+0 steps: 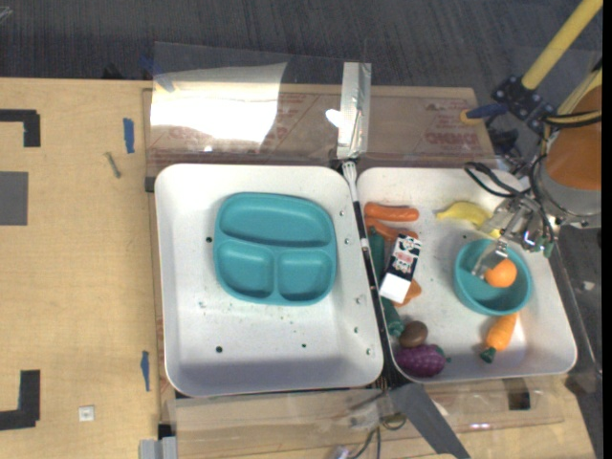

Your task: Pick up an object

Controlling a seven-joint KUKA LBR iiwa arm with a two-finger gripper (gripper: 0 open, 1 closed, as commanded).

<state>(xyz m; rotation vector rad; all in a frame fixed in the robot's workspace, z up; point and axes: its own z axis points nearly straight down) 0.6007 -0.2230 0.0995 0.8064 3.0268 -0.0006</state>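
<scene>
Camera view: at the frame's right, the gripper [504, 244] hangs over the teal bowl [491, 280] in the right bin [559, 347], just above an orange ball [500, 274] (finger spread impossible to tell). The approach step appears under way; next comes a short descent and a centred close on the ball.

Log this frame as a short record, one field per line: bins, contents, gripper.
left bin: holds a teal divided plate
right bin: teal bowl with an orange ball in it, banana, carrot, hot dog, small carton, purple grapes
gripper: above the bowl's rim, beside the orange ball; grasp unclear
</scene>
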